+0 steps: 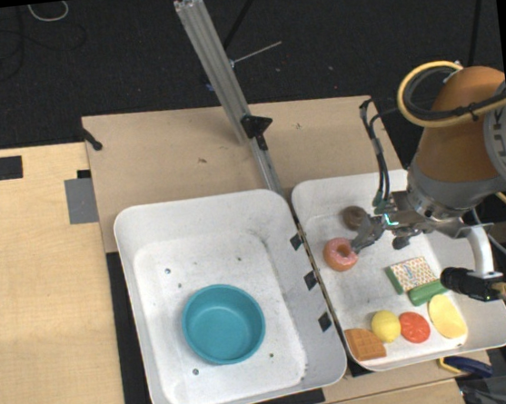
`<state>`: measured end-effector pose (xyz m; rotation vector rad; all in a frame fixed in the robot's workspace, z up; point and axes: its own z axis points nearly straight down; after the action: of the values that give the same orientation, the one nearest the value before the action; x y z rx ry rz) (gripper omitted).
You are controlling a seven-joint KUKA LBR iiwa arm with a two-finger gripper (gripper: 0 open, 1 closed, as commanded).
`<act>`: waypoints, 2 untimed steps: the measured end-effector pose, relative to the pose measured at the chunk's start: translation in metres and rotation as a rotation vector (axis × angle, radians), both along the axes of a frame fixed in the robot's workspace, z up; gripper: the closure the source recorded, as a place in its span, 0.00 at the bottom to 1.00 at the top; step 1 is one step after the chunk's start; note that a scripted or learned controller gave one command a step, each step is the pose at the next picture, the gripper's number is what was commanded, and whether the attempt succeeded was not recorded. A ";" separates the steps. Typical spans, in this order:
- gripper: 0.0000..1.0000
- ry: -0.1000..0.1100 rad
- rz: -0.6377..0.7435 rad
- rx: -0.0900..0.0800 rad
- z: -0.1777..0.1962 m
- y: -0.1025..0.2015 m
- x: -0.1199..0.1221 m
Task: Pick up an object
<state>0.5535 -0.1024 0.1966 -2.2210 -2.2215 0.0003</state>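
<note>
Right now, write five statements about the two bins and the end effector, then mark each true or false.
1. The blue bowl sits in the left bin. True.
2. The pink donut lies in the left bin. False: it lies in the right bin, near its left wall.
3. The end effector is over the right bin. True.
4. The yellow ball and red ball lie at the right bin's far edge. False: they lie along its near edge, side by side.
5. The green block is inside the bowl. False: it lies in the right bin, just below the patterned card.
</note>
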 end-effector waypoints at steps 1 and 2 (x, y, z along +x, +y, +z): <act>0.00 0.000 0.000 0.000 0.000 0.000 0.000; 0.00 0.005 0.000 0.000 -0.061 -0.004 0.003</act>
<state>0.5569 -0.1063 0.1360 -2.2187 -2.2183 0.0054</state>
